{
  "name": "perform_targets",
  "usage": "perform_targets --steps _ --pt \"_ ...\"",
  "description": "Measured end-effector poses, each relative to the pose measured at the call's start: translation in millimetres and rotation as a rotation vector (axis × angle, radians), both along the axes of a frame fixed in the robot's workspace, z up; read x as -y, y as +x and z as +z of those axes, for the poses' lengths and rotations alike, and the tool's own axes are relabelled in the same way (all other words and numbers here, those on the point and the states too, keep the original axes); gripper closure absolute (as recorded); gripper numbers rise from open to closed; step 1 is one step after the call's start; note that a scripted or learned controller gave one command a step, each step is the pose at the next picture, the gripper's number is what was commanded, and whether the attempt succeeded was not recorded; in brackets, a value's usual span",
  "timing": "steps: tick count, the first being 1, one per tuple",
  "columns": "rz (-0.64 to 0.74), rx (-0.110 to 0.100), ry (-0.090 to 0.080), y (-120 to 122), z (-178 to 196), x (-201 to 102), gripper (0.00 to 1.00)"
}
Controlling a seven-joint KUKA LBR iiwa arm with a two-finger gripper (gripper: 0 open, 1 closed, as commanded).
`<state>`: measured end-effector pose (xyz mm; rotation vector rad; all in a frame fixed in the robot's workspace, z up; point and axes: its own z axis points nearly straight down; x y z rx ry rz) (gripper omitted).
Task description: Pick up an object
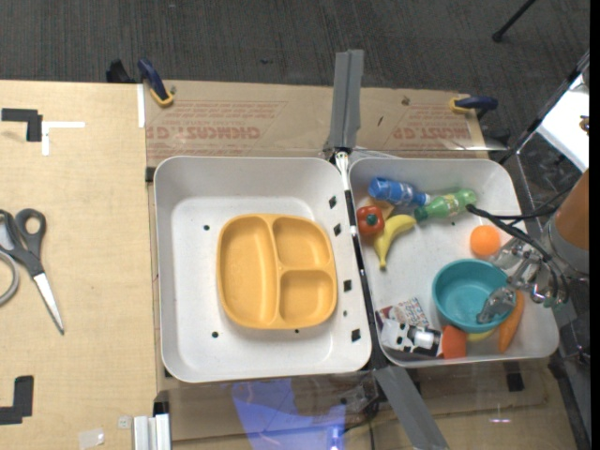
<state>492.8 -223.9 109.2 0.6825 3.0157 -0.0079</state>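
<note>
The right bin point(525, 204) holds a teal bowl point(464, 293), an orange ball point(485, 241), a banana point(394, 235), a red tomato-like toy point(370, 220), a blue bottle point(394, 192), a green bottle point(445, 204), an orange carrot point(511, 326) and a black-and-white printed item point(408, 331). My gripper point(502, 300) reaches in from the right and hangs over the right rim of the teal bowl, with its tip dipping inside the bowl. Nothing visibly sits in its grasp.
The left bin point(178, 251) carries a yellow divided plate point(277, 272). A red-orange piece point(454, 342) lies by the bowl's front edge. Scissors point(33, 261) lie on the bench at far left. A black cable point(506, 218) runs across the right bin's far right side.
</note>
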Motion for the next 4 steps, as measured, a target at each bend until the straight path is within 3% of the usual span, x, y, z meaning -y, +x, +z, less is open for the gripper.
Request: perform_targets --steps 4 --pt "0.005 -0.001 -0.001 0.2 -0.1 -0.3 0.0"
